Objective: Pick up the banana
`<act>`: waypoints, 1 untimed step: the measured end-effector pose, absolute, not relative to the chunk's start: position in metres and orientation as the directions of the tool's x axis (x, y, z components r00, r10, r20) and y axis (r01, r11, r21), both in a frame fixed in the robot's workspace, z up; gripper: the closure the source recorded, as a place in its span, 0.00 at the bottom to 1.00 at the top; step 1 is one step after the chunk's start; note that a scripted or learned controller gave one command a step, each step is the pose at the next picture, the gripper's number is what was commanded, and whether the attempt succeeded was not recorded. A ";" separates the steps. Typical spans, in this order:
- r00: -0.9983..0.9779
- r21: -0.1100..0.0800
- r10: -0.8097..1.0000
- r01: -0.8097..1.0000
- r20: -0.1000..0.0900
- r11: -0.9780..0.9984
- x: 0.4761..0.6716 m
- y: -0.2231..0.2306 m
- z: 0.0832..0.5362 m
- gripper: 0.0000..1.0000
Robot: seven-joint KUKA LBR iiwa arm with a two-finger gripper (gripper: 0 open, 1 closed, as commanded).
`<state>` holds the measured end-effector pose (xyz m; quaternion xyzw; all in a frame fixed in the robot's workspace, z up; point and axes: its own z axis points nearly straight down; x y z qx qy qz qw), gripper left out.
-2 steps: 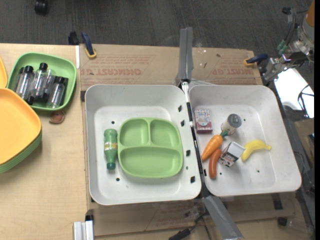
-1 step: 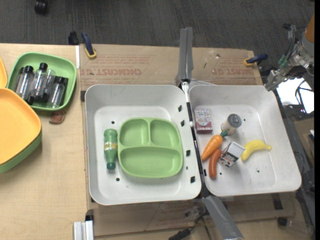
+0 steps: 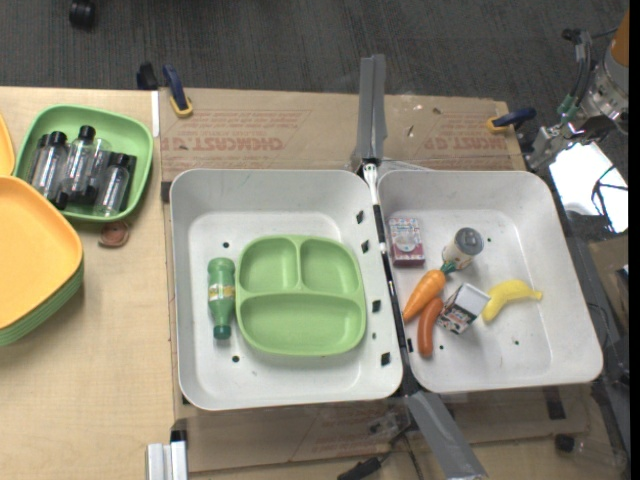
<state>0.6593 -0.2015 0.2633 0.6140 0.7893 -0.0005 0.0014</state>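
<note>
We are looking down on two shallow white bins sitting side by side, and the banana (image 3: pixel 510 298) lies in the right bin (image 3: pixel 520 363), towards its right wall and a little below the middle: short, curved, smooth glossy yellow, plastic-looking, its slim end pointing at that wall. The arm (image 3: pixel 600 98) sits well apart from it, up beyond the bin's far right corner, outside the rim altogether; all we get there is a cluster of grey metal, cables and a touch of orange at the top edge, so we cannot tell how the jaws stand. Nothing of the arm is over the banana. Just beside the banana on its left, a small boxy carton (image 3: pixel 460 308) lies tilted, white with dark print. Left of that, we see a tapered orange carrot (image 3: pixel 424 293) with a green top, and a smaller red-orange sausage shape (image 3: pixel 429 326) just below it, both slanting along the bin's left wall. Nearer the far edge stands a flat reddish packet (image 3: pixel 406 239), and a little round grey-capped piece (image 3: pixel 466 241) to its right. In the left bin (image 3: pixel 190 368), a pale green tray (image 3: pixel 300 296) with three rounded compartments fills the middle, matte and smooth, and a green bottle (image 3: pixel 221 298) lies lengthwise beside its left edge. Brown cardboard (image 3: pixel 270 138) runs under the far side of both bins.
</note>
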 end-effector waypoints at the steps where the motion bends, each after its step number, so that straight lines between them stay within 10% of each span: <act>1: -0.271 0.001 0.963 0.963 -0.003 0.271 0.659 -0.223 0.254 1.00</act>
